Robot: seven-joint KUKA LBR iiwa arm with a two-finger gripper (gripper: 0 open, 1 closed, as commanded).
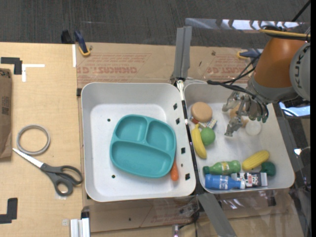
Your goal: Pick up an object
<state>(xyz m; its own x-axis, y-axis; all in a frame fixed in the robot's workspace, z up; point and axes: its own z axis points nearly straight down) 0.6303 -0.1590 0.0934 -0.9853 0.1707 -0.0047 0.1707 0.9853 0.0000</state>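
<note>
Approach step, nothing picked yet. My end effector hangs over the upper part of the right bin, metal fingers pointing down and toward the bin's middle. I can't tell whether they are spread or closed; the linkage is too cluttered from this angle. Nothing shows between them.

Candidates in the right bin:
- white ball, just beside my fingertips on the arm side, partly hidden by the hardware. Nearest thing to me.
- burger, off toward the divider, apart from me.
- green ball and banana, touching each other below the burger.
- corn, green bottle, blue bottle, clustered along the near wall, well apart from me. A dark green thing sits by the corn; can't name it.

Left bin: teal plate, a carrot at its lower right edge. On the worktop: scissors, tape roll.

Judgement: the white ball is the likeliest target. Next move calls for a small shift toward it, fingers straddling it, then descent to the bin floor and a close. A round thing may roll away from an off-centre pinch.
</note>
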